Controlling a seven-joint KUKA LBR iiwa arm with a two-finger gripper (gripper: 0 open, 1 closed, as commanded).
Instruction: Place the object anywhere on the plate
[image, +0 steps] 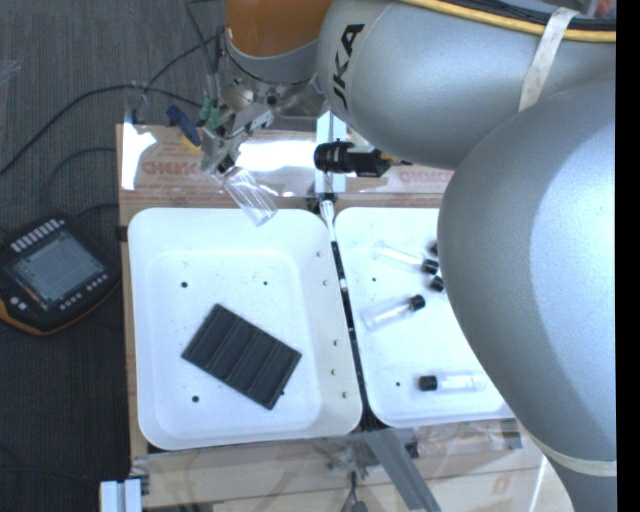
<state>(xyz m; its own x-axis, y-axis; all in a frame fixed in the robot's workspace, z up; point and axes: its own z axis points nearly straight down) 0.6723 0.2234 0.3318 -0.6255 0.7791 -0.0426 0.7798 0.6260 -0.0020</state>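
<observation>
Above the far edge of the left bin (150, 330), the gripper (222, 160) hangs with a clear vial (250, 196) slanting down from between its fingers (214, 150); they look clenched on the vial's upper end, its lower end just over the bin's far rim. Carried that high, I'd guess, it clears the rim on the way in. The plate (241, 356), a dark ribbed slab, lies flat and skewed on the bin floor, nearer than the vial and well apart from it, so the arm (420, 80) has a stretch to cover toward the near side before any release. More vials (400, 257), black-capped, lie scattered in the right bin (400, 400), likely the stock this one came from. The arm bulks over that right bin from the right. A pendant (50, 270) sits on the floor to the left, off the surface.
</observation>
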